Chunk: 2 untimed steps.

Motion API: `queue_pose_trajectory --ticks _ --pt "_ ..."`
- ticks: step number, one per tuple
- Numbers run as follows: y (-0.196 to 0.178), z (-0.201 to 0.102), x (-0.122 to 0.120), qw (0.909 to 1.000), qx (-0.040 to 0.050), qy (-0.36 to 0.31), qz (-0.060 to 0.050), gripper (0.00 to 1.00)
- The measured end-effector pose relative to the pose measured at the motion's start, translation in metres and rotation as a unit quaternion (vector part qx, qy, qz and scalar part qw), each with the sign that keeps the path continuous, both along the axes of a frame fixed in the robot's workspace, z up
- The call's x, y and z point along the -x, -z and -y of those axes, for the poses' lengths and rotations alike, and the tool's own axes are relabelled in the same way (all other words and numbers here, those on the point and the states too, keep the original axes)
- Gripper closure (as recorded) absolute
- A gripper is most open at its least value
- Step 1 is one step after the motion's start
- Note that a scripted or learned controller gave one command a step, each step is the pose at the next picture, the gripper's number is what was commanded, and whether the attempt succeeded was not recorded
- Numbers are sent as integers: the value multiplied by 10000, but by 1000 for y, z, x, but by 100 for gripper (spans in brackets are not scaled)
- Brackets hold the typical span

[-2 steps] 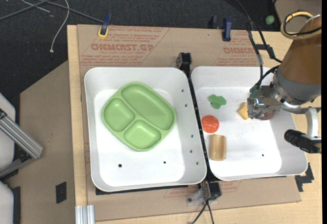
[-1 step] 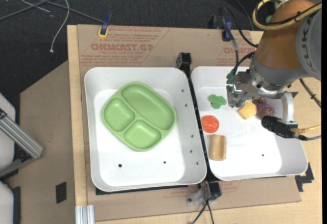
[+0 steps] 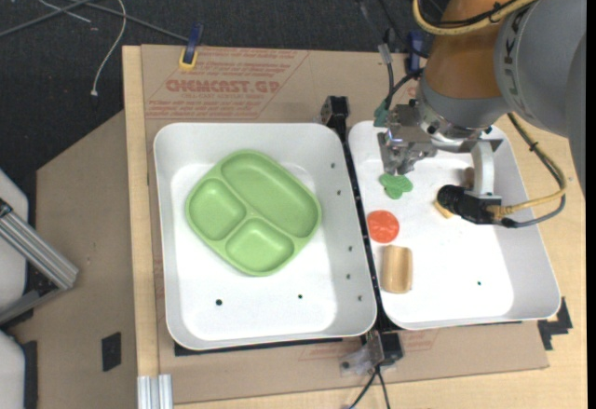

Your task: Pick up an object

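Hovering in the right white bin (image 3: 521,295), the two-finger gripper (image 3: 400,167), grip state unclear, sits just above a small green piece (image 3: 397,184).

high slanted view over both bins (image 3: 168,211)

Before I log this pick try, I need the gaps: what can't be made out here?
- Claw, camera view: the wrist's bulk blocks its fingers' spacing.
- Small green object: partly under the claw; contact unclear, kind too small to tell.
- Right bin: its far side is covered by the arm.
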State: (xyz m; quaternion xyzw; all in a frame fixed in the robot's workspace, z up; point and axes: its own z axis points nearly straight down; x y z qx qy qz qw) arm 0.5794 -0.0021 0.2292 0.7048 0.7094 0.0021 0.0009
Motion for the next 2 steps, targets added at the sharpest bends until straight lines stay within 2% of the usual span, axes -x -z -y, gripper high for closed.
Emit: queue_pose_trajectory --ticks 2 --pt "-8 -87 -47 10000 0 8 -9 100"
